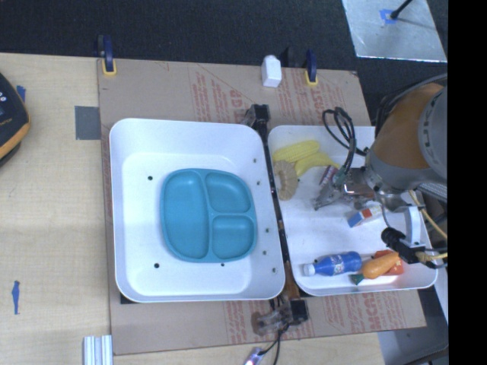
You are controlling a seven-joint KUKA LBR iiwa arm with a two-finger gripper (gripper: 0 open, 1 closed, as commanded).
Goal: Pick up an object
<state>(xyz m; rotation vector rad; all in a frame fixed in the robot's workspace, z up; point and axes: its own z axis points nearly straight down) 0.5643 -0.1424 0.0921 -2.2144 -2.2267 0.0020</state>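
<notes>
Gripper (327, 196) low in right bin (319, 287), its 2 fingers (323, 201) slightly apart, nothing between them. Fingertips near yellow corn (303, 157); blue bottle (335, 264) well apart.

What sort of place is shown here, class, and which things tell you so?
Probably a robot test bench in a lab: a robot arm reaches over two white bins, and clamps pin a cardboard sheet to the bench.

Two smooth, glossy white plastic bins (129, 204) sit on matt brown cardboard (183, 90) over a pale wood-look bench (46, 226). A matt blue plastic divided plate (207, 214) and a shiny blue plastic bottle (335, 264) lie inside.
</notes>
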